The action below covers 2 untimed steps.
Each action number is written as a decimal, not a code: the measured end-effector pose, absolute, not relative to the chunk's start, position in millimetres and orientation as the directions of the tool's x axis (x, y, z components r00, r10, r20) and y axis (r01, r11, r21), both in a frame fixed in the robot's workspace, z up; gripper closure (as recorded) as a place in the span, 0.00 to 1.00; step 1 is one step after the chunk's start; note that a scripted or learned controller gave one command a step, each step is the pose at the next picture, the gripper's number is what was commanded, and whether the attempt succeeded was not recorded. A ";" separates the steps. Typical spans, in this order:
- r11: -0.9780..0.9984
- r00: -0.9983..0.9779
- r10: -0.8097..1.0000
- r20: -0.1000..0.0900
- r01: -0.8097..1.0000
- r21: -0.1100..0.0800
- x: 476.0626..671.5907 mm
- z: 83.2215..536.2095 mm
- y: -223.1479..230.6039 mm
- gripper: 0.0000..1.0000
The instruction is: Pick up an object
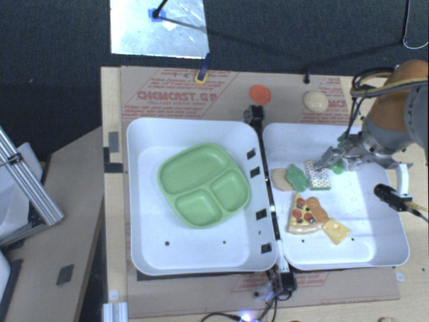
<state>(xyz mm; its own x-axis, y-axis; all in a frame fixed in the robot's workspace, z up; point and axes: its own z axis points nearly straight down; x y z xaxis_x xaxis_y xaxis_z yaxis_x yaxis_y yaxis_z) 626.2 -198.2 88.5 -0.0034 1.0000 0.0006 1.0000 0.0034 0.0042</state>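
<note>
Bench (114, 173) — flat brown board, bearing two shallow white bins side by side, with a black hinged strip (265, 180) running between them.

Left bin (144, 247): one green divided plate (203, 185) with three compartments, lying flat near the bin's middle and tilted a little off square.

Right bin (375, 247): several small items gathered in its left half.
- Green leaf-shaped piece (297, 176), at about 9 o'clock in the bin, lying over a tan round disc (280, 179) that reaches toward the bin's left wall.
- Patterned square block (319, 176), just to the right of the green piece, touching or nearly touching it.
- Pizza slice (305, 214) with red and yellow toppings, toward 7 o'clock, below the block.
- Yellow cheese wedge (336, 231), just beside the pizza slice at its lower right.
- Small green bit (337, 168), just right of the block's upper corner, close under the arm's tip.

Arm (395, 123) — grey with an orange band, entering at 3 o'clock. Gripper (333, 158) sits low over the upper middle of the right bin, its tip at the block's top edge. Jaw state: cannot tell; nothing is visibly held.

Outside the bins, at 12 o'clock on the bench: an orange ball (260, 94) and a cream egg-shaped object (315, 100). Beyond the bench, a shiny metal sheet (159, 20) on dark carpet.
</note>
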 end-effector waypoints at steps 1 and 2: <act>0.007 -0.007 1.000 -0.001 1.000 0.015 629.6 102.8 -197.6 1.00; 0.005 -0.005 1.000 -0.002 1.000 0.006 623.3 153.0 -193.3 1.00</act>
<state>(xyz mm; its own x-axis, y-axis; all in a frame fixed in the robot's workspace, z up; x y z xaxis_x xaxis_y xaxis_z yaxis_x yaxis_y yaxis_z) 623.3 -193.3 153.0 -0.0050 1.0000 -0.0017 1.0000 0.0050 0.0063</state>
